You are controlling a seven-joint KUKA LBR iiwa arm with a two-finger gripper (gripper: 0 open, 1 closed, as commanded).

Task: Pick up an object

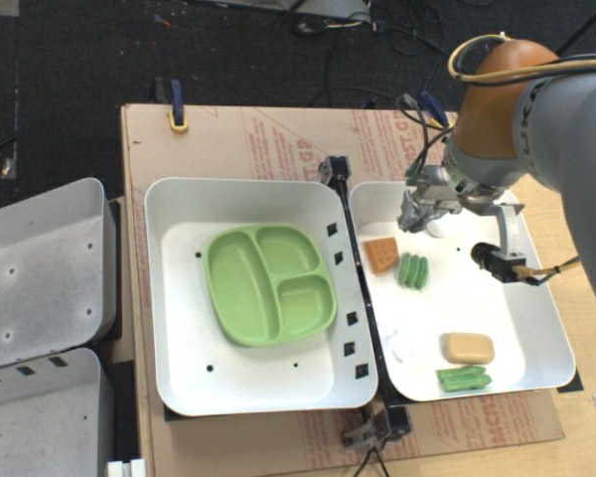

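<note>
The gripper hovers in the right bin above the green beans, jaws unreadable and carrying nothing visible, so descending to grasp seems next.

Grey arm w/ orange band reaches in from right, gripper hanging over right bin near its back, just above green beans & orange waffle piece; tan bread & green pod near front; green divided plate in left bin.
</note>
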